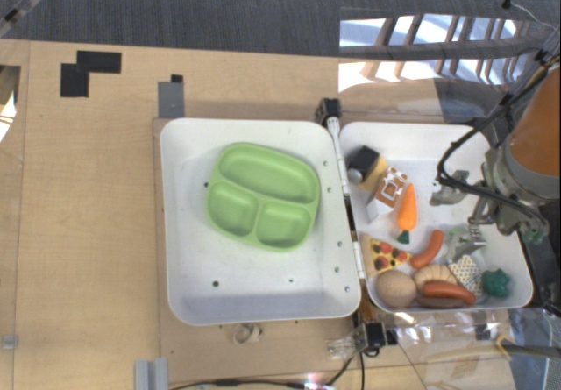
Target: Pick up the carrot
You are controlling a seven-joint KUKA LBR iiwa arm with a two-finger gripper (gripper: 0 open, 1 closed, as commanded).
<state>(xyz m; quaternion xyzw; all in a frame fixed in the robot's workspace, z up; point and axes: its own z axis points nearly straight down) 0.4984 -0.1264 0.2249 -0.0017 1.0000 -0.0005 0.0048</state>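
Carrot (pixel 407 208), mid right bin (pixel 517 296), is judged light, rigid, slick, best gripped mid-body; gripper (pixel 465 244) finger state cannot be told.

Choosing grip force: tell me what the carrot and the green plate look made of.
Carrot: looks like moulded plastic toy food, smooth and evenly orange with a green tip; rubber or foam can't be excluded.
Green plate: apparently hard plastic, one uniform lime colour, rounded moulded dividers, soft sheen. It might be silicone.
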